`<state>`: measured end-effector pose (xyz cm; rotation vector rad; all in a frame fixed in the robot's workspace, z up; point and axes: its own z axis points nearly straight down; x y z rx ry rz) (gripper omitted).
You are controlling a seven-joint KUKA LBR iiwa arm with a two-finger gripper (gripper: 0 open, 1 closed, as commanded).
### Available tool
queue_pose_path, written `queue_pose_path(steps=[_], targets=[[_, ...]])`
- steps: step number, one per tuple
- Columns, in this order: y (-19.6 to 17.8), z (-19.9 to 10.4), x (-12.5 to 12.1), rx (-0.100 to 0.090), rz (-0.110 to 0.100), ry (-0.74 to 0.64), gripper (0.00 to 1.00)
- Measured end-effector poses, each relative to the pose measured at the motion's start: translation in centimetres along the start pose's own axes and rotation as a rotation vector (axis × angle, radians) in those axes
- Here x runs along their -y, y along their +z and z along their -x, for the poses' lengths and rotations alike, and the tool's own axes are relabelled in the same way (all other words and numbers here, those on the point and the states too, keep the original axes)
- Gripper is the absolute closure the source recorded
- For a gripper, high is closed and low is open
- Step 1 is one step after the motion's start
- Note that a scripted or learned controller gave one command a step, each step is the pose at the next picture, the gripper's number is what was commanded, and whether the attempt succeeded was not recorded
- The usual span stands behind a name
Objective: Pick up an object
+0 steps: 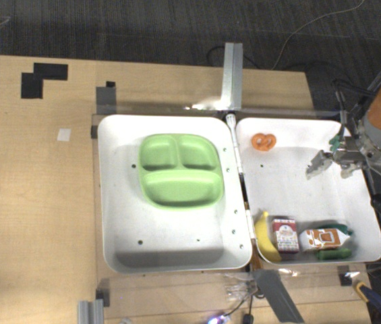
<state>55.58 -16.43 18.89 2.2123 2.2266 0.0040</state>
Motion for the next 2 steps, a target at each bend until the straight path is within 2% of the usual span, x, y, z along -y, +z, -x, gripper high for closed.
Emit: queue_pose_path(steps=[1, 2], targets=[[3.3, 1.9, -4.1, 0.000, 0.000, 0.033, 0.00], [-2.5, 2.4, -11.0, 0.003, 0.005, -0.132, 0.00]])
